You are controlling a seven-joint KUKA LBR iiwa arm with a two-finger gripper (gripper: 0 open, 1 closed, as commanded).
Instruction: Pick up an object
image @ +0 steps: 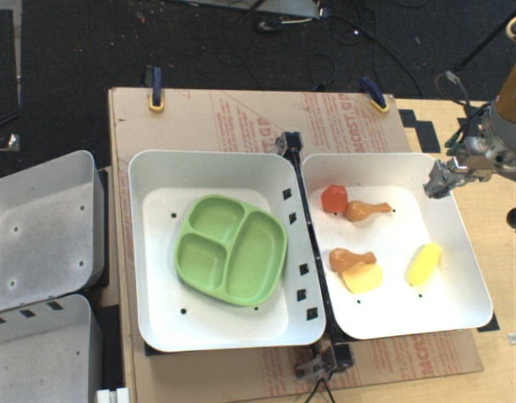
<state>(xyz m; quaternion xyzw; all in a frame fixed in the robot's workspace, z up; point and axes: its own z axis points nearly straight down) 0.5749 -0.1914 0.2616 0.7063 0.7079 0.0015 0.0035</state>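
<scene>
Nearest the lens, in the right bin [460,309]: yellow wedge [362,278] touching a drumstick [350,260]; lemon [423,264] just right of them. Farther back, tomato [334,198] against a second drumstick [366,211]. Gripper [438,183] hangs over that bin's upper right edge, nothing between its fingers; open or closed, cannot tell. Left bin [153,309] holds a green tray [231,248].

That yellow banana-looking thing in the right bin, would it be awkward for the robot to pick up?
Probably a little. The yellow piece looks rounded and smooth, so it may roll or slip when nudged. It looks like a plastic toy, so likely light and stiff. It lies apart from the other toys, which leaves room for the end effector.
</scene>
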